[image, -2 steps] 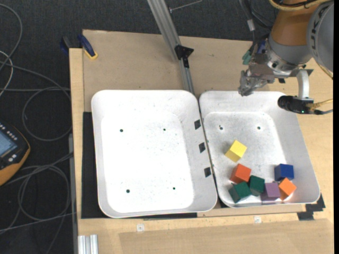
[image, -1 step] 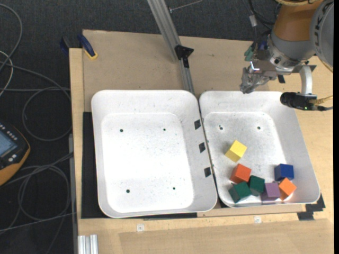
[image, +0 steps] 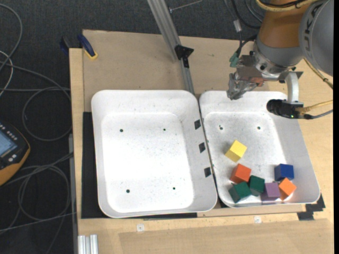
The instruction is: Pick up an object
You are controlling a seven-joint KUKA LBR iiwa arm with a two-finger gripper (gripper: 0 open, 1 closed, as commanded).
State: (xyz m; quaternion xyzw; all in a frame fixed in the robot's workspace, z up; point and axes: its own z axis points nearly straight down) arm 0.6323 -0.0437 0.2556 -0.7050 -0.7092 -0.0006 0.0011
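Yellow block (image: 236, 150) alone mid-bin | six blocks (image: 262, 184) clustered near edge | pincer (image: 234, 93) state unclear

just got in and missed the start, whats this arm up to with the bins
A grey and orange robot arm reaches in from the right, its gripper hanging above the far edge of the right bin. Nothing shows between its fingers. The blocks lie in that bin's near part: a yellow block alone, and the rest clustered by the near rim. None has been picked up yet.
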